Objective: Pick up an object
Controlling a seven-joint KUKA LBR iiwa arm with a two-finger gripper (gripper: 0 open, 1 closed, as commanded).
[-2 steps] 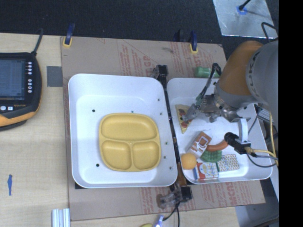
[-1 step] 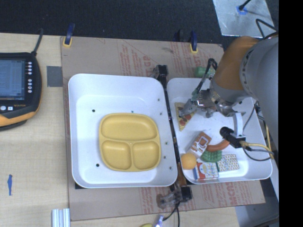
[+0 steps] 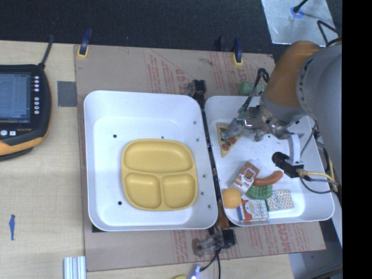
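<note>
In the right bin [image 3: 325,214] lie several toy foods. A pizza slice [image 3: 224,146] rests by the bin's left wall near the back. A brown carton [image 3: 246,176], a red sausage [image 3: 268,179], an orange ball [image 3: 231,198], a green piece [image 3: 259,192], a patterned box [image 3: 280,201] and a red-and-blue carton [image 3: 253,211] crowd the front. My gripper [image 3: 234,129] is low over the upper end of the pizza slice, reaching in from the right. I cannot see whether it touches the slice.
The left bin [image 3: 99,156] holds a yellow divided plate [image 3: 158,174]. A tablet [image 3: 20,106] sits at the far left of the bench. Clamps hold the cardboard at the back edge. The arm's body covers the right bin's back right part.
</note>
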